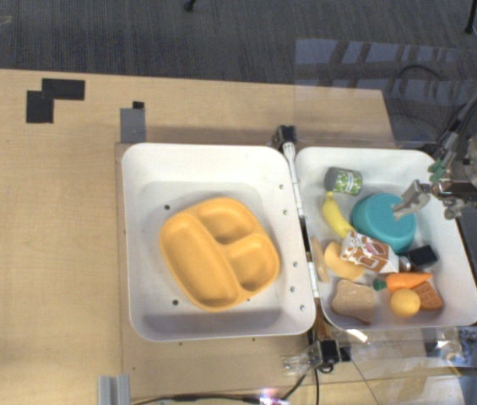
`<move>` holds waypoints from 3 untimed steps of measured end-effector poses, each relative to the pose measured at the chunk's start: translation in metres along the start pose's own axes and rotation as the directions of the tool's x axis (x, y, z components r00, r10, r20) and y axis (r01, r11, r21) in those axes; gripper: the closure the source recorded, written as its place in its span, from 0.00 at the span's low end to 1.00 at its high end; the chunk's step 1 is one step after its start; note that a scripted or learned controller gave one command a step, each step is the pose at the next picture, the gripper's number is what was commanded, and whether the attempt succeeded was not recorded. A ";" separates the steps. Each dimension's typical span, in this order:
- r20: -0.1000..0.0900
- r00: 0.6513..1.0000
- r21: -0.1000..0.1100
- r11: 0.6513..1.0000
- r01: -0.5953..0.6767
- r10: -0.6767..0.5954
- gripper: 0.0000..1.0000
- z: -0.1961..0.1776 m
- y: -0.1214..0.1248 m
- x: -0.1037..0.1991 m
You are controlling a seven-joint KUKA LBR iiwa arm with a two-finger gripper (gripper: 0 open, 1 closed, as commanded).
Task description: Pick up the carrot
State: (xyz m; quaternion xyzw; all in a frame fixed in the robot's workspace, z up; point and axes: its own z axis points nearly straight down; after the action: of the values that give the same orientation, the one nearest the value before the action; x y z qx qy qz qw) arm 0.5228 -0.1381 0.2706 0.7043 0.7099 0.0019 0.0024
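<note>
You've got a light wood bench (61, 251) carrying two shallow white bins side by side, edges touching: left bin (141, 226), right bin (466, 285). Black tape pieces (52, 98) sit flat near the bench's far left corner, a small grey bracket (132, 123) just beyond the left bin, cables (322, 363) along the near edge
</note>
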 end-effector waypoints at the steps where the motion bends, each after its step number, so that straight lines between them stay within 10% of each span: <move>1: 0.002 0.993 0.001 0.993 0.121 -0.121 0.00 0.056 -0.035 -0.045; 2: -0.002 0.915 0.002 0.915 0.403 -0.403 0.00 0.142 -0.036 -0.052; 3: -0.004 0.973 0.001 0.973 0.231 -0.231 0.00 0.142 -0.035 0.029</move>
State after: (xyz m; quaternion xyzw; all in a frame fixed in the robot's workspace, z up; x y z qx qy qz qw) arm 0.4889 -0.1097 0.1284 0.6169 0.7871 0.0024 0.0007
